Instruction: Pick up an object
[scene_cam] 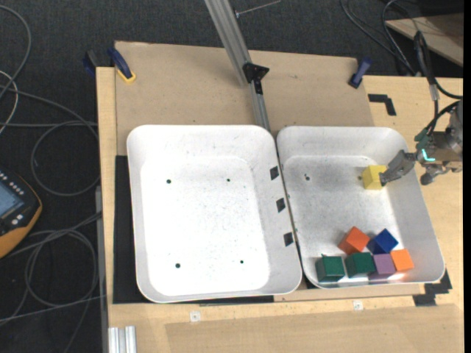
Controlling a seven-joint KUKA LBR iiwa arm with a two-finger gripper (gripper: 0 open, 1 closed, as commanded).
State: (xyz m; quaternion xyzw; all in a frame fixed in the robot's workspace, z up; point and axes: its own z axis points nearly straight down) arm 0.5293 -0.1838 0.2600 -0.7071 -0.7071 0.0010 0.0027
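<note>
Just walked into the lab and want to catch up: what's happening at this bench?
A robot arm reaches in from the right, its gripper right against a yellow block in the right bin. Whether it grips the block is unclear. More blocks, orange, blue, green and purple, are bunched in that bin's near corner. The left bin sits alongside.

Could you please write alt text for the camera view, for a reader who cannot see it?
The gripper reaches in from the right and meets a yellow block in the right bin. Six more blocks cluster at that bin's near edge, beside the left bin.
</note>
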